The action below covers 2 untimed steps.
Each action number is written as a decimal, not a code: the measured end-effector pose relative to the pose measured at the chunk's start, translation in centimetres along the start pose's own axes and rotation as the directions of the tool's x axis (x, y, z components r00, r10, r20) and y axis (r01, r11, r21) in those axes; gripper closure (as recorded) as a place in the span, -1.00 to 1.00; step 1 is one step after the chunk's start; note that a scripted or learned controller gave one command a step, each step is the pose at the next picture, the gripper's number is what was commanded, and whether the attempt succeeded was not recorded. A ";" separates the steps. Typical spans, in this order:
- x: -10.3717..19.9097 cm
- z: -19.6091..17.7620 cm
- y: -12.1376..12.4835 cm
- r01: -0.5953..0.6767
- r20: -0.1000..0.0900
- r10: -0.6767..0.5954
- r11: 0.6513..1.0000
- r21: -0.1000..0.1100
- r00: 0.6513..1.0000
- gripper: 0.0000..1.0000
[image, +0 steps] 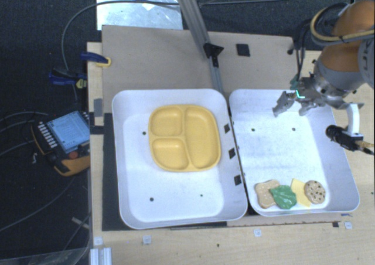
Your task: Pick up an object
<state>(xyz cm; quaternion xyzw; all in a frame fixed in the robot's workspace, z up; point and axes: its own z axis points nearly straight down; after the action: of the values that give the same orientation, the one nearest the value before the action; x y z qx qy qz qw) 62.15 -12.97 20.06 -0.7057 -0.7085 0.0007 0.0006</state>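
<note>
The end effector (291,104) hangs over the top part of the right shallow white plastic bin (275,158), w/ the grey arm and its orange band (351,20) just behind it, up & to the right. Its two fingers look spread apart, one out to the left and one nearer the wrist, w/ nothing between them. So it is open and holds nothing.

The things to pick lie well below the end effector, in the bottom corner of the same bin. They sit in a tight row, touching each other: a tan toy slice of bread (266,192), a green leafy toy piece (284,197), a yellow toy cheese wedge (299,191) and a round brown toy cookie w/ dark chips (315,191). The green piece lies partly on the bread.

Far left of the end effector, in the left white bin (132,199), sits a yellow plastic plate w/ three sections (184,138). It is well apart from the arm.

Step in hand, I think: the reach has not begun yet; the arm is up high & away from the toys. Next move prob. needs the end effector to go down toward the bottom of the bin, stop over one toy, drop low w/ fingers wide, then close. The cookie at the end of the row looks the easiest, since it has a free side. The toys are flat & packed close, so the fingers may bump a neighbour or slide off.
</note>
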 end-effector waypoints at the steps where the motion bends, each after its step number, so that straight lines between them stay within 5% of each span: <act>1: 0.0 -0.2 0.1 0.000 0.000 0.000 1.000 -0.004 1.000 -1.00; 2: 0.7 5.5 -0.6 -0.001 -0.001 0.001 1.000 0.001 1.000 -1.00</act>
<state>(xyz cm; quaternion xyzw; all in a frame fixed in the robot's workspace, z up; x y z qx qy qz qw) 61.57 -12.22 14.60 -0.7062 -0.7080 0.0009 0.0011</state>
